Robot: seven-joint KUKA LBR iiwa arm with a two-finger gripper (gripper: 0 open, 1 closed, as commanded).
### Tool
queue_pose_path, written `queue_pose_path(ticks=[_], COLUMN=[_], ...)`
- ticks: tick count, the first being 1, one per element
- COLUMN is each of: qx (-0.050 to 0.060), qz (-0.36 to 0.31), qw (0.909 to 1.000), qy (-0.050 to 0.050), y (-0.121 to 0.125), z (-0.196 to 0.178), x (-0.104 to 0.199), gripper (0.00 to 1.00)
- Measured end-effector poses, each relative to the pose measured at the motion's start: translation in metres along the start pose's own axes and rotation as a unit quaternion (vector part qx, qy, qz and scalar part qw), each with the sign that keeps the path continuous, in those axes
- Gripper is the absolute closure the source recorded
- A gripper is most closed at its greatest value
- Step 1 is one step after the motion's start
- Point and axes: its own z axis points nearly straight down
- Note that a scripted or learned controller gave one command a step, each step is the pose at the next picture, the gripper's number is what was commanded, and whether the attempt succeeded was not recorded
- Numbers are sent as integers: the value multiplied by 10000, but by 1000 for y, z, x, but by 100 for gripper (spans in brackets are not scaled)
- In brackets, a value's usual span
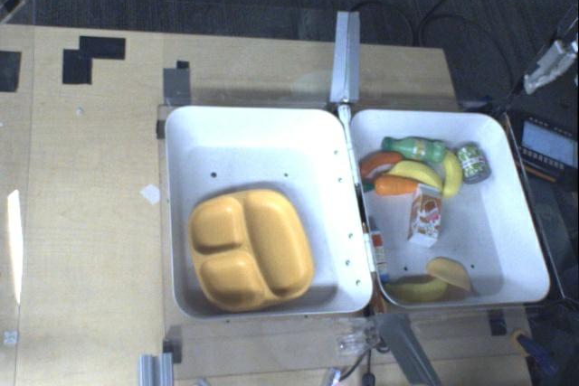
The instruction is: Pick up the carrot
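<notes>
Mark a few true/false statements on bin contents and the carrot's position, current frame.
1. The carrot lies in the right bin. True.
2. The yellow divided plate sits in the right bin. False: it is in the left bin.
3. The carrot lies just below the banana, near the divider between the bins. True.
4. The green bottle stands upright. False: it lies on its side along the bin's far wall.
5. The juice carton lies in the left bin. False: it is in the right bin, below the banana.
</notes>
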Motion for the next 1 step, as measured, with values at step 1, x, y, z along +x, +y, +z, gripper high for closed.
queue_pose_path(ticks=[1], qx=[17], qz=[-365], qw=[9993], qy=[16], y=[66], z=[110], x=[44], gripper=[0])
